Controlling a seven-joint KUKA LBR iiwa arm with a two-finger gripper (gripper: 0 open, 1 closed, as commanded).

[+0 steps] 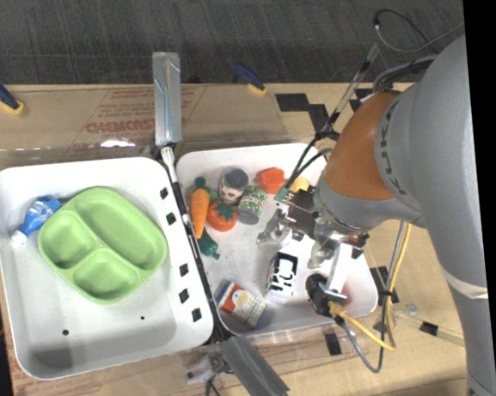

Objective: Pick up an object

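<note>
One green tray [103, 242] fills the left bin [19, 342]; whether the fingers [278, 231] are apart, I cannot tell.

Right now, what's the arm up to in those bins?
The KUKA arm is reaching from the right into the right bin, its claw low over the clutter, near a black-and-white box. I can't see anything between its fingers, so no confirmed pick. A carrot, a small can and a small carton lie loose there. The left bin holds a green divided tray.
</note>
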